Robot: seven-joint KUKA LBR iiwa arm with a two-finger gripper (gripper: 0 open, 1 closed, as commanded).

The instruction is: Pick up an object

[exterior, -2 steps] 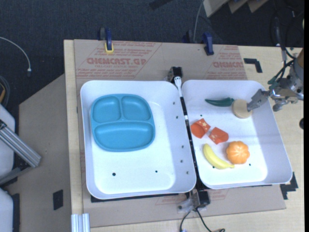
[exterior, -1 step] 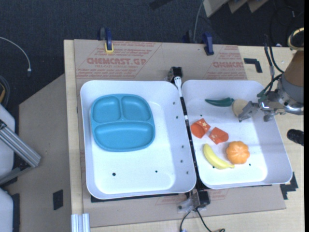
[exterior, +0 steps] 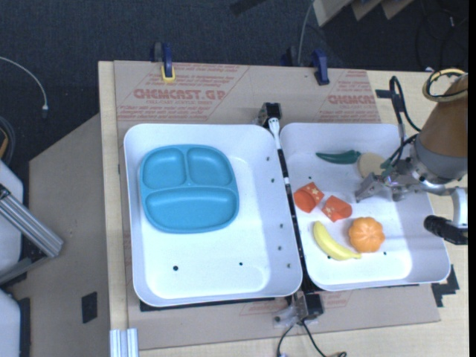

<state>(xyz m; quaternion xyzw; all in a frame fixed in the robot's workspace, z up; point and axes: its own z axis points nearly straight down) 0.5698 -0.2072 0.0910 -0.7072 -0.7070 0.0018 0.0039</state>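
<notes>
The claw (exterior: 374,187) sits low over the right bin (exterior: 394,270), near that bin's far right portion; its fingers (exterior: 364,193) are spread apart and grasp nothing. The bin's right rim lies just behind the claw, under the arm (exterior: 446,136), so room on that side is tight. Toward the bin's centre and near rim, the white floor offers more open room.

Objects relative to the claw: a dark green pepper (exterior: 338,155) lies just beyond it, toward the far rim. A pale round item (exterior: 368,162) is partly hidden just beside the claw. Two orange-red blocks (exterior: 322,201) lie to its left, near each other, close to the divider between bins. An orange fruit (exterior: 366,234) rests nearer the camera than the claw, touching a yellow banana (exterior: 333,242) that curves along its left side.

Well apart, the left bin (exterior: 223,274) holds a blue divided plate (exterior: 190,188). Both bins rest on the desk (exterior: 119,199).
</notes>
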